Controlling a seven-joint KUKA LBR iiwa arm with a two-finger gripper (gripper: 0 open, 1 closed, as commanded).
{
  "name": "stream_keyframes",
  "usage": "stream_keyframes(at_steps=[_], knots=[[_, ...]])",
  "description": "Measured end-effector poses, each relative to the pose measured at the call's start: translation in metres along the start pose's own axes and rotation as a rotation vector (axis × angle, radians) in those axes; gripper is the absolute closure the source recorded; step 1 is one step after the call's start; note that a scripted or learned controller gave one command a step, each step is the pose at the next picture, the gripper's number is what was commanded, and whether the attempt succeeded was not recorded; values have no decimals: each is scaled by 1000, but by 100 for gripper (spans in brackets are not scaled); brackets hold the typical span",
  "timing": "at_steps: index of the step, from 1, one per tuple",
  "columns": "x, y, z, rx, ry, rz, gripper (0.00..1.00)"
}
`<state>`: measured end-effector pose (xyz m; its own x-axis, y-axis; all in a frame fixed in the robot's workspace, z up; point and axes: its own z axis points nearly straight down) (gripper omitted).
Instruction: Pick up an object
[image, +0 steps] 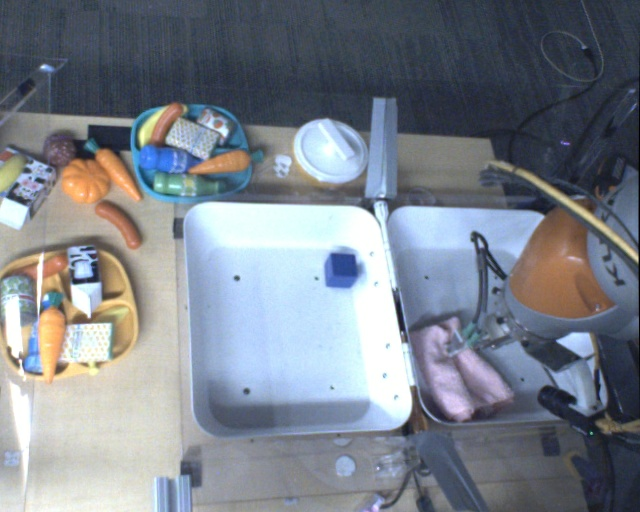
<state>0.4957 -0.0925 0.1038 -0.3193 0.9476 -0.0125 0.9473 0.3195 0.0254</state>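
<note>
Here, two-finger gripper (462, 343) lowered onto crumpled pink cloth (458, 371) in right white bin (440, 232), finger state not discernible, small blue cube (342, 269) lain in left white bin (270, 225).

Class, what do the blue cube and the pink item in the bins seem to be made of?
Blue cube: likely hard plastic or foam; crisp edges, matte even colour. Pink item: looks like soft cloth; lumpy, folded, slumped shape.
</note>
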Motion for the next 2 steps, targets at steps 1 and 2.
stream_keyframes(at_steps=[1,2], knots=[[-23,56,-111,19,14,-304,100],[-21,102,-151,20,11,-115,100]])
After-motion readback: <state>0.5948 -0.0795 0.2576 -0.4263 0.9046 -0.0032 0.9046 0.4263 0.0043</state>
